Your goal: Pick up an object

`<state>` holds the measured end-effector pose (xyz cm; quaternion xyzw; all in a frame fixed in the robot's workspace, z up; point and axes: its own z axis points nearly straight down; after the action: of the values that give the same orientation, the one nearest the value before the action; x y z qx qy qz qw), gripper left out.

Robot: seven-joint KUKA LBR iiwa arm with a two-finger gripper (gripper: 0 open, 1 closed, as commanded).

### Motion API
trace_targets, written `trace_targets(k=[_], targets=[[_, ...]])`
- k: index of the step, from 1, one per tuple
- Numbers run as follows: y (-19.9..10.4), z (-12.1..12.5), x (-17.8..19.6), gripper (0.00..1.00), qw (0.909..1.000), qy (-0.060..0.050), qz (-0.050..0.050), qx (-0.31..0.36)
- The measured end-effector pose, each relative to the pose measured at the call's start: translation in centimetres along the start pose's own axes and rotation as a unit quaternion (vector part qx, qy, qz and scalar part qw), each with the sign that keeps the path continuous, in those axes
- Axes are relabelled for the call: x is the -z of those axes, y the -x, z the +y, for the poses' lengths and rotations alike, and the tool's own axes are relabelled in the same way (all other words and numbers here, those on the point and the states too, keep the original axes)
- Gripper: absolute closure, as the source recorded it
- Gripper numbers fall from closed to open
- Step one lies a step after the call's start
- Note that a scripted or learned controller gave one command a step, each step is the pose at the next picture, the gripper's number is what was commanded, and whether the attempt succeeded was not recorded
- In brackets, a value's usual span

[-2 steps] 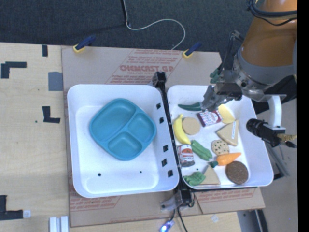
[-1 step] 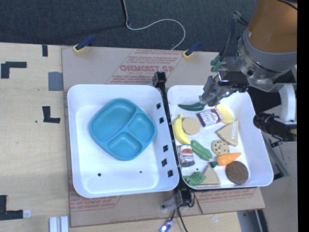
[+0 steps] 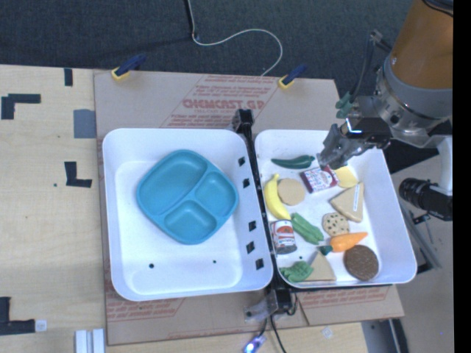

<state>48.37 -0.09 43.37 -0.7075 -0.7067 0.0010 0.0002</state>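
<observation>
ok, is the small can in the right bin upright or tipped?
Tipped. The can lies on its side on the right bin's floor, its label facing up, just below the banana.

Two white bins [image 3: 129,219] are seen on brown cardboard [image 3: 213,101] printed with red lettering. A light blue divided plate [image 3: 188,195] is shown in the left one. In the right one, a yellow banana [image 3: 275,197], a dark green chilli [image 3: 293,162], an orange carrot [image 3: 346,242], a brown round cookie [image 3: 361,262], a pale chocolate-chip biscuit [image 3: 333,223] and a red-and-white can [image 3: 284,236] are seen. The arm [image 3: 423,43] is coloured orange above grey. Blue-and-yellow clamps [image 3: 129,66] are seen at the cardboard's far edge.
</observation>
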Motion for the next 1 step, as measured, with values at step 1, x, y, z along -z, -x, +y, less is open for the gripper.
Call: trace_targets(k=[1], targets=[[-4.29,-0.22,-14.63,1.00,1.0000,-0.008,0.000,0.002]])
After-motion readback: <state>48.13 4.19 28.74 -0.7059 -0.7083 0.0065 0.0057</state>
